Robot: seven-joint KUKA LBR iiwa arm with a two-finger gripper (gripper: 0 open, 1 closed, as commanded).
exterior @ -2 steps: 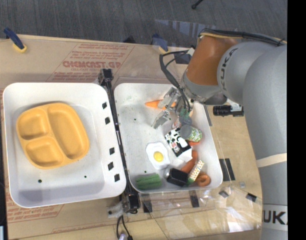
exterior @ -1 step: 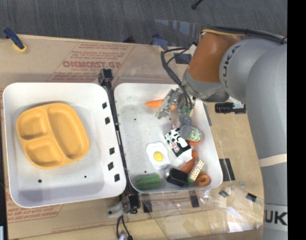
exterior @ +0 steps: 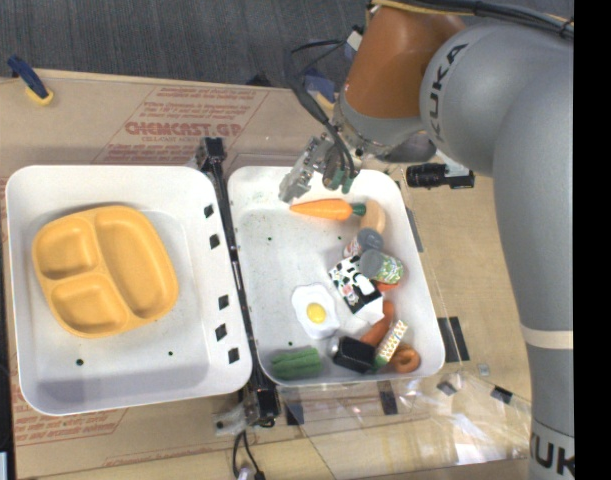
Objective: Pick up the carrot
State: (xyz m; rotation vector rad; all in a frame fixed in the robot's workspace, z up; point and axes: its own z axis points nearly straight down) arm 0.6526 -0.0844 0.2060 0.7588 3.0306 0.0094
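Observation:
The carrot (exterior: pixel 323 209), orange with a green stub at its right end, lies on its side near the far edge of the right bin (exterior: pixel 260 268). My gripper (exterior: pixel 317 173) hangs just above and behind it, over the bin's far rim. Its fingers (exterior: pixel 299 175) are spread apart with nothing between them. The carrot rests on the bin floor, free of the gripper.
A pile of toy food fills the right bin's near right: a fried egg (exterior: pixel 314 312), a cow-patterned carton (exterior: pixel 356 285), a green pickle (exterior: pixel 296 363), a donut (exterior: pixel 406 359), a beige piece (exterior: pixel 376 218). The left bin (exterior: pixel 25 368) holds a yellow divided tray (exterior: pixel 103 268).

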